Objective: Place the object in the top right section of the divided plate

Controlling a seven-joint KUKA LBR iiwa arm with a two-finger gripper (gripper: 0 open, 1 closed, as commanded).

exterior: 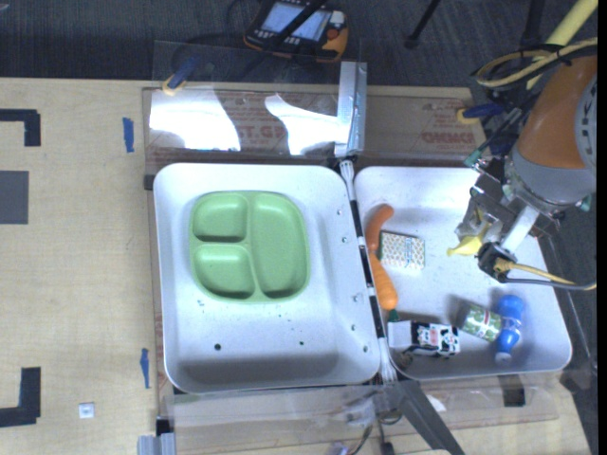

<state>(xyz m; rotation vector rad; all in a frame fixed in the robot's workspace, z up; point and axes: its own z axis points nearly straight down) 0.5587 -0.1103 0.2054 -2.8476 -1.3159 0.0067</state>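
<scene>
The green divided plate (250,244) lies in the left bin (180,330), with two small sections on its left and one large section on its right. My gripper (482,231) hangs over the right bin (427,183), near its right side, with the orange-banded arm above it. A small yellow piece (463,246) shows at the gripper's lower left edge; whether it is held I cannot tell. Left of the gripper lie a long orange carrot-like piece (381,259) and a small patterned packet (402,251).
In the front of the right bin lie a black-and-white cow toy (434,338), a green can (481,323) and a blue bottle (509,324). A metal divider (351,112) stands behind the bins. A thin yellow cable (536,273) trails from the wrist.
</scene>
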